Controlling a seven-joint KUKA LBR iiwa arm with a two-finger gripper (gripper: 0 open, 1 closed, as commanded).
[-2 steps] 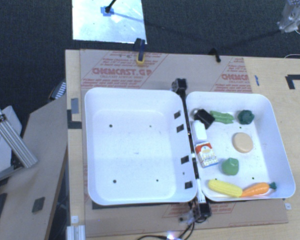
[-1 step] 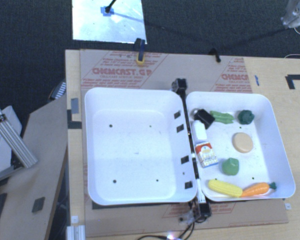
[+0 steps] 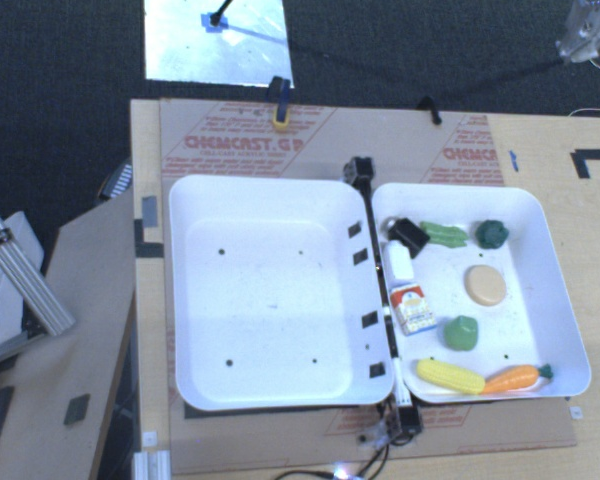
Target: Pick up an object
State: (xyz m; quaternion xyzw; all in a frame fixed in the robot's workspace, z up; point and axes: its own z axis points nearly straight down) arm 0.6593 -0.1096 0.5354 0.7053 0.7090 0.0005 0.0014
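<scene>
The right bin (image 3: pixel 558 268) holds several small items. A black block (image 3: pixel 410 235), a light green vegetable (image 3: pixel 443 233) and a dark green broccoli (image 3: pixel 492 234) lie along its far side. A white bottle (image 3: pixel 400 262) and a red-and-white carton (image 3: pixel 413 308) sit by the left wall. A tan round disc (image 3: pixel 486 285) and a green pepper (image 3: pixel 461 333) are in the middle. A yellow corn cob (image 3: pixel 450 375) and an orange carrot (image 3: pixel 513 378) lie at the near edge. My gripper (image 3: pixel 588 23) hangs high at the top right, well beyond the bin and blurred.
The left bin (image 3: pixel 190 298) adjoins the right one along a black-clipped divider (image 3: pixel 372 288). A shiny metal plate (image 3: pixel 218 26) lies on the dark floor behind the bench. A yellow and blue clamp (image 3: pixel 280 103) stands at the bench's far edge. An aluminium rail (image 3: pixel 20 273) slants at the left.
</scene>
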